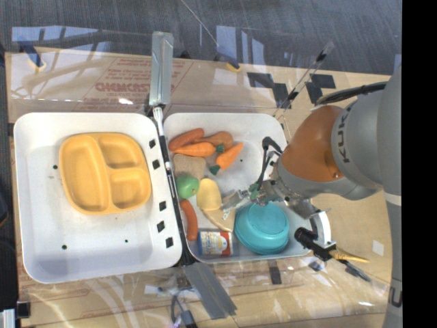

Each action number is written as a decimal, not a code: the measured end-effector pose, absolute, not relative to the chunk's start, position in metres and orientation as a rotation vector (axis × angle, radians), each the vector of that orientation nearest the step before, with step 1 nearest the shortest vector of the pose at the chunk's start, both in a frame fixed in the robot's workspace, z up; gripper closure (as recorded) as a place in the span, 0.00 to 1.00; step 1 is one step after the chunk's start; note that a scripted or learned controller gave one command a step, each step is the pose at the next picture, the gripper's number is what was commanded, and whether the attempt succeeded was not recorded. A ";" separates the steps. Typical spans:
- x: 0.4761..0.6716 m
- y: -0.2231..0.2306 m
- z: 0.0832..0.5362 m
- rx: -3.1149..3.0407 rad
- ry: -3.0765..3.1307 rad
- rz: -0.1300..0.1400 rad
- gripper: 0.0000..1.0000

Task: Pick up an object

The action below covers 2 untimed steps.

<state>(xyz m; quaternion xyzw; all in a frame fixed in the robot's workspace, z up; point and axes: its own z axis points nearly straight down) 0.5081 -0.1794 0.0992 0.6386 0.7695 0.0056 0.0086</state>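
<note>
The hand (pixel 254 195) hangs low at right of centre, beside the round teal plastic bowl (pixel 262 227). Whether it is open or closed cannot be told. It is probably lining up a grasp.

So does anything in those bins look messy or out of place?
Nothing looks spilled or broken. The food can lies on its side in the right bin, and the items there are crowded together; the yellow divided tray sits slightly skewed.

A yellow divided tray (pixel 104 171) lies in the left bin (pixel 41 251).

One fixed camera above the bench (pixel 82 80), slanted down, both bins (pixel 41 251) framed
</note>
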 end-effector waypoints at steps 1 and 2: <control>0.538 -0.208 0.098 1.920 2.477 0.012 0.00; 0.551 -0.209 0.098 1.638 2.671 0.006 0.00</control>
